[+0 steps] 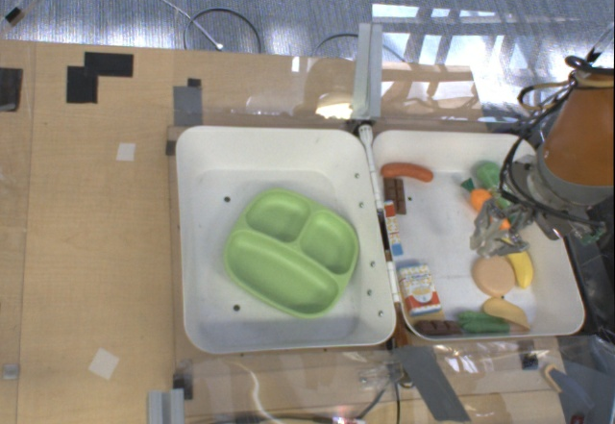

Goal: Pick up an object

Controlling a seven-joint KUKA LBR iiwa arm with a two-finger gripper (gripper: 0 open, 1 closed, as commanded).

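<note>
Tan wooden surface [86, 249], two shallow white plastic bins [207, 316] side by side. Green three-compartment plastic plate [291, 250] sits well left of the jaws [495, 232]. Jaws low over the right bin's clutter, likely lining up a pick; grip state: cannot tell. Round tan disc [493, 277] and yellow banana-shaped toy [521, 268] just below them.

The arm [581, 138] is cut off at three o'clock; it hides part of the right bin [428, 220]; jaws too blurred to read.
</note>
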